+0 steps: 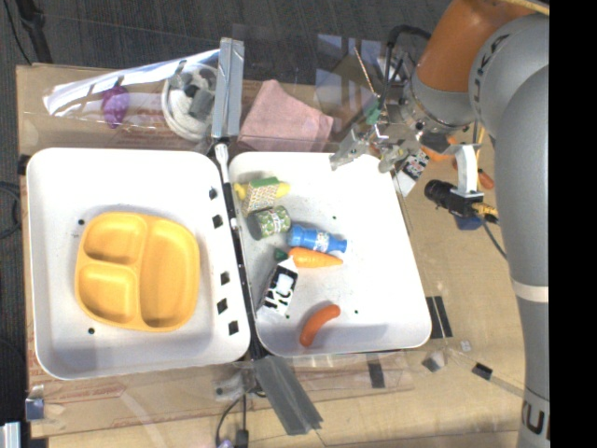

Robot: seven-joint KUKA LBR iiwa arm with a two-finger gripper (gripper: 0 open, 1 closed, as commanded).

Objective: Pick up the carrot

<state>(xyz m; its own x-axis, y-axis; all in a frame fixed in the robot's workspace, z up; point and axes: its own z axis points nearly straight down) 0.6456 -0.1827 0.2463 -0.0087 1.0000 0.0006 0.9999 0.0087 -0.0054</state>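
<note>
Seemingly parted, the gripper [368, 147] blurs at the bin's edge, far from carrot [315, 259].

No legible text anywhere. Black box [280, 288] in right bin [403, 278] carries white markings, too small to read. Green can [270, 222] and blue bottle [317, 241] show labels, print unreadable.

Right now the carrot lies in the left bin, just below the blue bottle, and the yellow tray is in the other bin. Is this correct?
Not quite. In the camera view the carrot lies in the right bin, just below the blue bottle. The yellow tray is in the other bin, the left one.
</note>
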